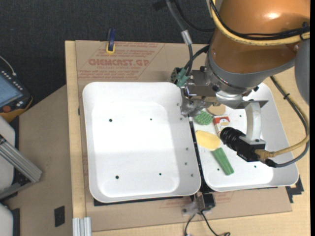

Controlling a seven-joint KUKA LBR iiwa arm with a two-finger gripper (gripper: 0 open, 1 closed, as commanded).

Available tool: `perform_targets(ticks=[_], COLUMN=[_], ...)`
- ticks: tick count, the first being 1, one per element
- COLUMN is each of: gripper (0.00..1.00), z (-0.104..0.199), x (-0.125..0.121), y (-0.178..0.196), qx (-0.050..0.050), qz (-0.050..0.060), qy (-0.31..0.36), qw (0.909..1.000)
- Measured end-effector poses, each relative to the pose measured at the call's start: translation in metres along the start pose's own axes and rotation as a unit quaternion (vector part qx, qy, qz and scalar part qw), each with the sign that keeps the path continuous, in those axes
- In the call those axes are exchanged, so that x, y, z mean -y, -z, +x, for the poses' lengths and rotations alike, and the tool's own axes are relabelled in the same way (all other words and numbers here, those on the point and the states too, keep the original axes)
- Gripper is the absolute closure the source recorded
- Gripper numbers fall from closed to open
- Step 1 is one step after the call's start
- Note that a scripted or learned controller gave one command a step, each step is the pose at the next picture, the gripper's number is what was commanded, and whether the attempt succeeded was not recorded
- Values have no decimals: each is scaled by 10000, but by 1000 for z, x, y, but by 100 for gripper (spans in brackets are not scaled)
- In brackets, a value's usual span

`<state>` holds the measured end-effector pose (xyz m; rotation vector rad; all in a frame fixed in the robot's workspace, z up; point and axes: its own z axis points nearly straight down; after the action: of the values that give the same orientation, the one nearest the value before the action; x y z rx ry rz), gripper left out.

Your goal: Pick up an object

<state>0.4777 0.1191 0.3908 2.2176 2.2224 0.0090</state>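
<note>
We see two glossy white plastic bins (133, 146) on a matt brown cardboard sheet (123, 58); the arm's orange band (261, 23) shines like polished metal, perhaps painted plastic.

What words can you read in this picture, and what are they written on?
"CHEMCAST GP", in red letters on the brown board behind the white bins.
Smaller red print under it: too blurred to read.
Small red and white packet in the right bin: any print is too small to read.
</note>
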Motion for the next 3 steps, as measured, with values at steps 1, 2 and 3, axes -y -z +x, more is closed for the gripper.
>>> perform_targets(ticks=[1,2,3], gripper=[100,100,100], z=[-60,-22,15], x=[-2,-19,-1], y=[11,72,80], qx=[20,2,3], qz=[2,-18,10], qy=[-47,9,16], qw=[10000,10000,10000])
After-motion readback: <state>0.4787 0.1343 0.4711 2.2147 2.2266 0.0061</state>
